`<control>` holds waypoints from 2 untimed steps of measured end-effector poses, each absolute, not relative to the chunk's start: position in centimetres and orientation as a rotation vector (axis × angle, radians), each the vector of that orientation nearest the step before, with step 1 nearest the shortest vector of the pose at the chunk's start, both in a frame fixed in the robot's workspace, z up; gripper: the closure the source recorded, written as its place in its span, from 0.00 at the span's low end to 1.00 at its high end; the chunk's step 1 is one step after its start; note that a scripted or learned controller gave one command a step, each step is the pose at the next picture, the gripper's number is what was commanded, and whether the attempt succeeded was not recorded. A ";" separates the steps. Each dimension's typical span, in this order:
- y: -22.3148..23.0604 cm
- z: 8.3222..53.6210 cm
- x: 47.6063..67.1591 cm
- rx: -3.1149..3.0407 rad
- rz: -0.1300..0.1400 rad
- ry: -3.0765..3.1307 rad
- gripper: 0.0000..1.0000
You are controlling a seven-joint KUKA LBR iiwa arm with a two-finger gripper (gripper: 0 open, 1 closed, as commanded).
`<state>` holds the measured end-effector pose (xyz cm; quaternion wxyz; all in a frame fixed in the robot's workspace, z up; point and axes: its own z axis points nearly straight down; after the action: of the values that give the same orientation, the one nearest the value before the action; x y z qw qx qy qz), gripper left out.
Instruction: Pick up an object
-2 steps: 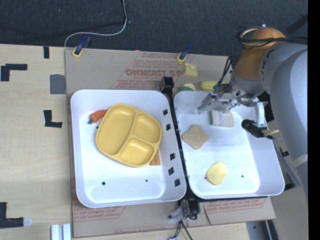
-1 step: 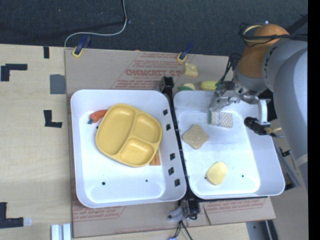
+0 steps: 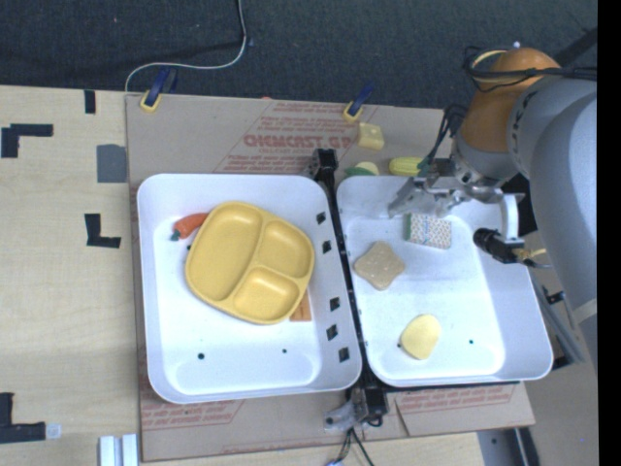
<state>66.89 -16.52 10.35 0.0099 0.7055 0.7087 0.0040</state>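
My gripper (image 3: 428, 205) is over the far part of the right bin (image 3: 505, 328), directly above a small white block with green dots (image 3: 430, 230). The block lies right under the gripper, and contact cannot be made out. A tan square piece (image 3: 379, 265) lies in the middle of the same bin. Near the bin's front sits a yellow rounded object (image 3: 420, 337). In the left bin (image 3: 165, 348) a yellow divided plate (image 3: 250, 261) lies over orange pieces (image 3: 188, 224).
Small yellow and green items (image 3: 369, 137) (image 3: 363, 170) (image 3: 405, 166) lie on the cardboard just behind the right bin. The black divider (image 3: 337, 260) runs between the bins. The grey arm (image 3: 572, 163) fills the right side.
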 end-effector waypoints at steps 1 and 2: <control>-17.3 9.4 66.3 2.202 0.020 2.212 0.00; -17.4 10.6 66.4 2.195 0.016 2.209 1.00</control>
<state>66.43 -17.45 10.61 0.0137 0.7047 0.7093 0.0052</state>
